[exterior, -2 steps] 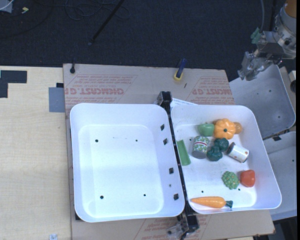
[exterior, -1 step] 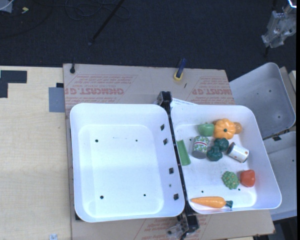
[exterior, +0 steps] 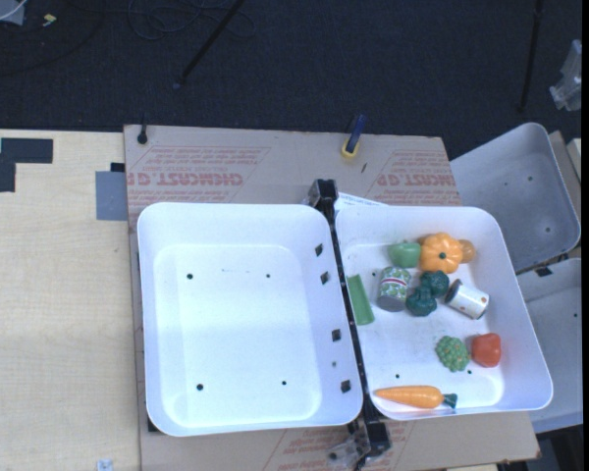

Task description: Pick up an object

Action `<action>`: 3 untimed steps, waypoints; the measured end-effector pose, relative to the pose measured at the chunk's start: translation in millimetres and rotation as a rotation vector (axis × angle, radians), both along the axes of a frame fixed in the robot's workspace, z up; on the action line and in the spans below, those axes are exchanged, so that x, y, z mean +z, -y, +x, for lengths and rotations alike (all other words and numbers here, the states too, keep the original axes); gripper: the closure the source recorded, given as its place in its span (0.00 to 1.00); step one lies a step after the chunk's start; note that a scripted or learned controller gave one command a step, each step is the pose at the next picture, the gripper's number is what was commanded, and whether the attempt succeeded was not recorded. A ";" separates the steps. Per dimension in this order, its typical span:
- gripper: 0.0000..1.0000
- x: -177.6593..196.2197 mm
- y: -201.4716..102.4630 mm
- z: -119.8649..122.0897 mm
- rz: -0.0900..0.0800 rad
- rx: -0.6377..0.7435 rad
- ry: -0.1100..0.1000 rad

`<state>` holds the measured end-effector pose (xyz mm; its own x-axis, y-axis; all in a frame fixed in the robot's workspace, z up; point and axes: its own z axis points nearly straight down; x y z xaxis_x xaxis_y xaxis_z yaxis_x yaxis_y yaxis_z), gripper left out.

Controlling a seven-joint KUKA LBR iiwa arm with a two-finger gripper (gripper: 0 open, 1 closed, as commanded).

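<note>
Nearest the front rim of the right bin lies a carrot, pressed almost against the wall, so a gripper coming down on it would probably strike the rim or push it along the edge rather than close around it. Behind it a broccoli piece and a red tomato sit touching each other, and a reach for one would likely nudge the other or catch both. Further back the pieces crowd together: a small white can on its side, a dark green vegetable, a grey pot, a green pepper and an orange pumpkin, all touching or just beside one another, leaving little room for the gripper to slip between them. The can looks apt to roll. A green block leans on the wall shared with the left bin, hard to straddle. Both bins rest on cardboard over the worktop. Whether the gripper is open or closed I cannot tell.
</note>
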<state>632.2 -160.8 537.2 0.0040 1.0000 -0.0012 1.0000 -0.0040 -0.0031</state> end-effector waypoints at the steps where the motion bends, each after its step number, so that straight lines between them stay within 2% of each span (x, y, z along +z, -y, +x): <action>1: 1.00 0.4 47.3 -31.9 0.001 0.000 -0.001; 2: 1.00 0.1 51.6 -51.5 0.003 0.004 -0.001; 3: 1.00 -162.1 11.2 -50.2 0.008 0.007 -0.016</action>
<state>582.0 -172.1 375.1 -0.0030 1.0000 0.0068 0.9998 0.0032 -0.0188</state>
